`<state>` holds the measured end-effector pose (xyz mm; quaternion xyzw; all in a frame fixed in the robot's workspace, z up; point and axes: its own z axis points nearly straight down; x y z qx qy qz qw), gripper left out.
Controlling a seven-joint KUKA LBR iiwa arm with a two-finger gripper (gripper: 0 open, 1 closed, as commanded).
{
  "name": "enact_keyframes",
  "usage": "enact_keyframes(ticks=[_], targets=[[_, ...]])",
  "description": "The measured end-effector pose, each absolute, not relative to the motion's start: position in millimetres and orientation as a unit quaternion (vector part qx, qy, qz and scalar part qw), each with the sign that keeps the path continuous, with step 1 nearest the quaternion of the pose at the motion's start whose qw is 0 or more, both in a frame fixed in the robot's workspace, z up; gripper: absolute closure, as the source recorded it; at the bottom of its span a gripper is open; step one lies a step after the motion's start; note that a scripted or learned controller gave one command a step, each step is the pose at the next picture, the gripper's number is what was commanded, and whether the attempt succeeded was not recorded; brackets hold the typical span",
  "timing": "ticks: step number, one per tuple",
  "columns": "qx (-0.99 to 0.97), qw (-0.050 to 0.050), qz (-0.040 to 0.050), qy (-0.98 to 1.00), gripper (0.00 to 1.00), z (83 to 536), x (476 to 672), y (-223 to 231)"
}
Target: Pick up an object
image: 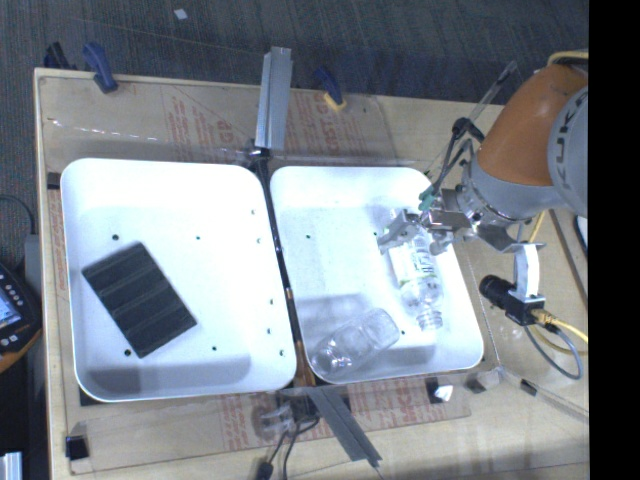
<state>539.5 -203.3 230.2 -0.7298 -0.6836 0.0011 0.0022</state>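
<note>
Seen from above at a slant: two shallow white bins side by side on a wooden bench [60,108], split by a dark divider [280,268] that serves here as the landmark.

Left of the divider, the left bin [100,183], holding a dark ribbed rectangular slab [138,298], lying flat and turned at an angle, well apart from the divider and toward the bin's near left part.

Right of the divider, the right bin [330,188]. In it, a clear plastic bottle with a white label [418,280], lying on its side far from the divider, close to the bin's right wall, running lengthwise from far to near. Nearer the divider and toward the bin's near wall, a crumpled clear plastic container [352,340], also lying down, apart from the bottle.

Farther right again, the grey arm with its orange band [530,128], reaching in over the right bin's far right corner. At its end, the gripper [412,224], low over the top end of the clear bottle, just at or touching it. Too cluttered with metal parts and clear plastic to tell how far apart the claw stands, or whether anything sits inside it.

Beyond the bins, a grey metal bar [274,98] standing in line with the divider's far end, and blue clamps [98,66] on the bench's far edge.
</note>
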Motion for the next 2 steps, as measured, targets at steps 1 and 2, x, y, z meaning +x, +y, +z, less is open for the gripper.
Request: enact_keyframes(ticks=[1,2], targets=[[-0.687,0.0,0.0005,-0.726,0.0,213,557.1,-204],[-0.674,0.003,0.0013,-0.739,0.0,186,570.2,-208]])
